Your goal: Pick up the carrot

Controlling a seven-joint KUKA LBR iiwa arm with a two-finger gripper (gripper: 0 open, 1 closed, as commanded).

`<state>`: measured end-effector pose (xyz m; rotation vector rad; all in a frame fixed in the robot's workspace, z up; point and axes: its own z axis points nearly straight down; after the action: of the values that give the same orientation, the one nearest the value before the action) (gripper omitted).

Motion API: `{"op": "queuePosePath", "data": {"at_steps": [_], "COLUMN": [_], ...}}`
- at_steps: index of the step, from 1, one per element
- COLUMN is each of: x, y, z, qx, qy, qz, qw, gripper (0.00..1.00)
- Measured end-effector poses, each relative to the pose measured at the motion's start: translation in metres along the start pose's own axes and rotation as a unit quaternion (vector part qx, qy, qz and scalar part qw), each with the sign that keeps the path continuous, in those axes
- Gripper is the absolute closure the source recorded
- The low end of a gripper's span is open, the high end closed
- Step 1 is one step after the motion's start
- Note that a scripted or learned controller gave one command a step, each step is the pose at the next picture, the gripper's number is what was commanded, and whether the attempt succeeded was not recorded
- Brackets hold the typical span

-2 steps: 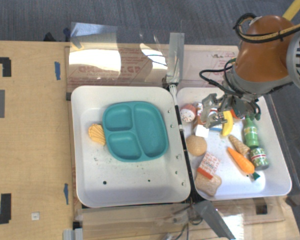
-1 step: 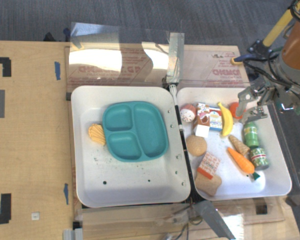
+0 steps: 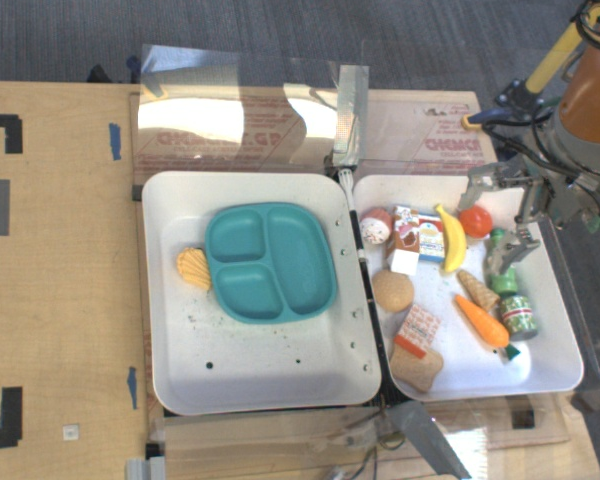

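The carrot (image 3: 480, 320) is orange with a green stub at its lower right end. It lies at a slant on the floor of the right bin (image 3: 555, 363), between a red-and-white packet (image 3: 417, 328) and a green can (image 3: 518, 313). My gripper (image 3: 510, 253) hangs over the bin's right side, up and to the right of the carrot and apart from it. Its fingers (image 3: 497, 261) look spread, with nothing between them.
Near the carrot lie a tan pastry stick (image 3: 477, 288), a banana (image 3: 450, 238), a tomato (image 3: 474, 220), a small carton (image 3: 405, 243), a bread roll (image 3: 392, 290) and a brown lump (image 3: 417, 366). The left bin (image 3: 170, 348) holds a teal divided plate (image 3: 272, 261) and a shell-shaped pastry (image 3: 193, 266).
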<state>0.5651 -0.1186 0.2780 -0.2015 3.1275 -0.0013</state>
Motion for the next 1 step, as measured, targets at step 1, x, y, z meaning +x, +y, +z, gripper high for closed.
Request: {"op": "queuePosePath", "data": {"at_steps": [1], "x": [0.0573], "y": [-0.0047], "z": [0.0982], "qx": [-0.002], "qy": [0.005], "qz": [-0.02], "qw": [0.9998], "gripper": [0.0]}}
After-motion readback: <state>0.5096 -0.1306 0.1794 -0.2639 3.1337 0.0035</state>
